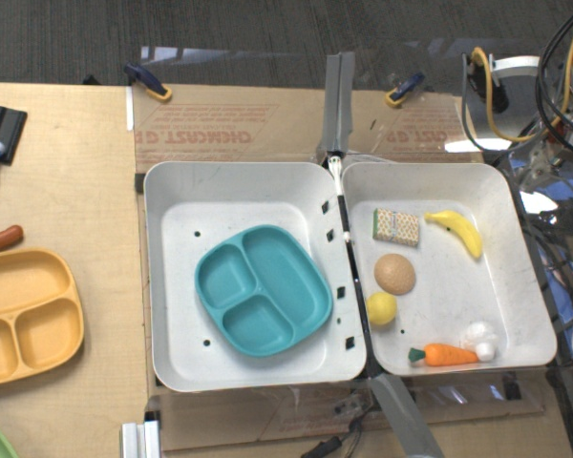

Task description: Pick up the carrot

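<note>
1 carrot lies in the right bin, near a lemon

body | black cables, thin, looped | metal part, shiny

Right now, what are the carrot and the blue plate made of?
The carrot looks like smooth plastic toy food: even orange colour, slightly shiny, with a moulded green end. The blue plate looks like hard matte plastic too, one plain teal colour with rounded moulded compartments. I can't be sure from looks alone.
</note>
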You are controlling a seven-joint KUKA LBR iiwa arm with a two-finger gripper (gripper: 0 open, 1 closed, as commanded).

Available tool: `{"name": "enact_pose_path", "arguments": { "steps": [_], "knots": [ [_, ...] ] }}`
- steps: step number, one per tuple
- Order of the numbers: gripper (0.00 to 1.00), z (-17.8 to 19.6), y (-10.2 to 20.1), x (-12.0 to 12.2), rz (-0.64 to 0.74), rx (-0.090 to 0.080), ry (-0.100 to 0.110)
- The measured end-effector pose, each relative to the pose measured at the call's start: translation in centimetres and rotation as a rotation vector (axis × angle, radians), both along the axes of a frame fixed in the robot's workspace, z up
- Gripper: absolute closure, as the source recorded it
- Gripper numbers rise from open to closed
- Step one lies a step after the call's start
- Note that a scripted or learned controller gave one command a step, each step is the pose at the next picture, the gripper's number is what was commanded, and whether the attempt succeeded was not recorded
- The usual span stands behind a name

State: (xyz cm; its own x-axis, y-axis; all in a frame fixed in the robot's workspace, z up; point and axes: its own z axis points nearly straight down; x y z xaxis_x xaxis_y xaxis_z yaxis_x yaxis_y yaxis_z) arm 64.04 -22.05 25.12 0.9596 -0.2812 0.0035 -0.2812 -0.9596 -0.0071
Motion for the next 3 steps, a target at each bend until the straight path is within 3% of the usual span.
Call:
{"name": "enact_pose_path", "arguments": {
  "steps": [1, 2, 3],
  "knots": [
    [1.00, -5.2, 8.1, 1.9, 0.052, 0.001, 0.007],
    [1.00, 1.4, 0.8, 0.7, -0.060, 0.000, 0.001],
    [1.00, -6.8, 2.0, 1.9, 0.063, 0.001, 0.006]
  ]
}}
